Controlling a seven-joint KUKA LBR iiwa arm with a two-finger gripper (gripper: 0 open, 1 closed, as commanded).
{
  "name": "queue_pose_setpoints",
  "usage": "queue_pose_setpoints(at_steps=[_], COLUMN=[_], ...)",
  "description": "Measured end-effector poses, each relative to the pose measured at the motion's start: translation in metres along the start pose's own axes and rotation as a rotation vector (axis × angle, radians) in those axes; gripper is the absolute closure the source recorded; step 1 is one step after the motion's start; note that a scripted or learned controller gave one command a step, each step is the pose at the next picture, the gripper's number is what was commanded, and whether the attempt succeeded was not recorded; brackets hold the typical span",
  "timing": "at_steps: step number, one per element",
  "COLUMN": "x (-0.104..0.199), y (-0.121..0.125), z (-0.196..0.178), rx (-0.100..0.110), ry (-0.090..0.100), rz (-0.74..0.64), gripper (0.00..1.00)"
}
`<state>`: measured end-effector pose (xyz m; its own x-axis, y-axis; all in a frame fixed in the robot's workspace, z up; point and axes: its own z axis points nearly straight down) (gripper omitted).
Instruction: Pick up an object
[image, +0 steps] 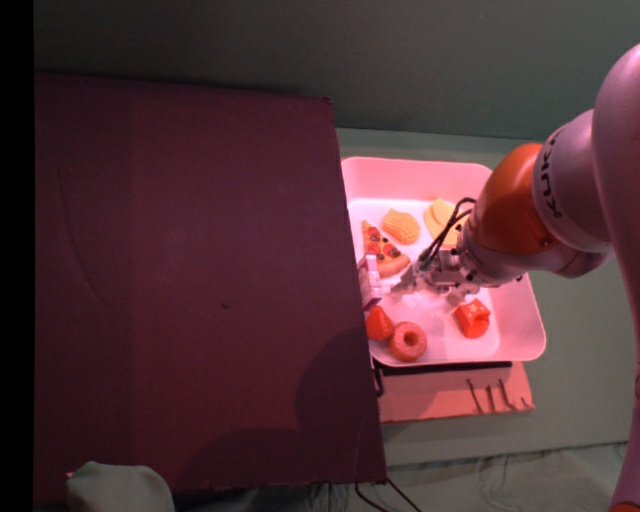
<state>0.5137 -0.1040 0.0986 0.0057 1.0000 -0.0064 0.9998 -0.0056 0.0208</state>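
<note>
My gripper (373, 284) reaches from the right to the left side of the right white bin (520, 345). Its two pale fingers (371, 267) stand apart, open, with nothing visible between them. A pizza slice (383, 247) lies just above the fingers, touching or nearly touching the upper one. A red strawberry (379, 324) sits just below the lower finger. A pink donut (408, 341) lies to the strawberry's right. A red chunky piece (472, 318) rests under the wrist. Two yellow pieces (401, 225) (441, 216) lie toward the bin's back.
A large dark maroon board (190, 290) covers the left bin and overlaps the right bin's left rim. A pale cloth lump (118, 487) sits at the board's front left corner. The orange wrist band (510, 215) hangs over the bin's right half.
</note>
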Motion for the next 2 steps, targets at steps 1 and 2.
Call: queue_pose_setpoints(at_steps=[1,2], x=[-0.002,-0.004], y=[0.004,0.003], z=[-0.013,-0.057], rx=[-0.013,0.013], ry=[-0.004,0.004], rz=[0.004,-0.002], gripper=[1.0,1.0])
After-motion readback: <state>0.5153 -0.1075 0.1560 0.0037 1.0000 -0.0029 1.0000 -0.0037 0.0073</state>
